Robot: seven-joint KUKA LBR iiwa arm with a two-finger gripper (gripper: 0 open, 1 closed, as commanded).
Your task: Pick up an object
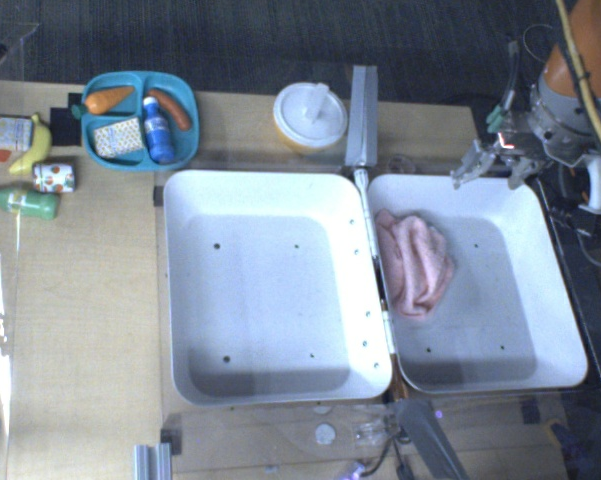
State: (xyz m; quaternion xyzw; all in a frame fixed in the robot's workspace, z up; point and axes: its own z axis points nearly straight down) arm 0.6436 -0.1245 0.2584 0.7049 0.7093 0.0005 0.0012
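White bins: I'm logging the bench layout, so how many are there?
2. The left bin sits mid-bench; the right bin adjoins it and holds a pink cloth near its left wall. The tool hovers over the right bin's far edge.

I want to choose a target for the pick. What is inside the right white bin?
Inside the right bin lies one crumpled pink cloth, against its left wall. The rest shows bare white floor. Anything under the cloth is covered and cannot be seen.
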